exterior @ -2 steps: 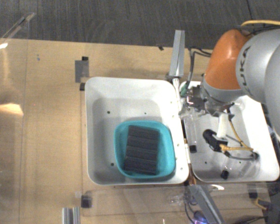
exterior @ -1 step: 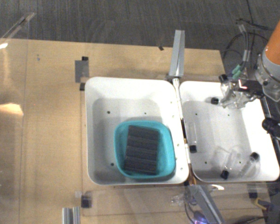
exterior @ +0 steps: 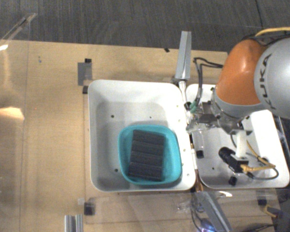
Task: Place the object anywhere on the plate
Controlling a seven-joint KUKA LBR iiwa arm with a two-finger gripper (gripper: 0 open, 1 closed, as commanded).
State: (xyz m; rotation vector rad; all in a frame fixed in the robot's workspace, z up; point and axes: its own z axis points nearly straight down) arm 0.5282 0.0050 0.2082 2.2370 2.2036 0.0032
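A black ridged block point(exterior: 146, 154) lies flat on the teal square plate point(exterior: 173, 154), which rests in the front part of the left white bin point(exterior: 104, 129). My gripper point(exterior: 201, 121) hangs over the left side of the right bin point(exterior: 270, 129), close to the wall between the two bins. It is to the right of the plate and apart from the block. The grey and orange wrist covers most of it from above.
The arm's bulk fills the space over the back of the right bin. A grey metal post point(exterior: 183, 57) stands upright behind the two bins. Two small dark spots point(exterior: 199, 153) mark the right bin's floor. Bare wooden bench extends to the left.
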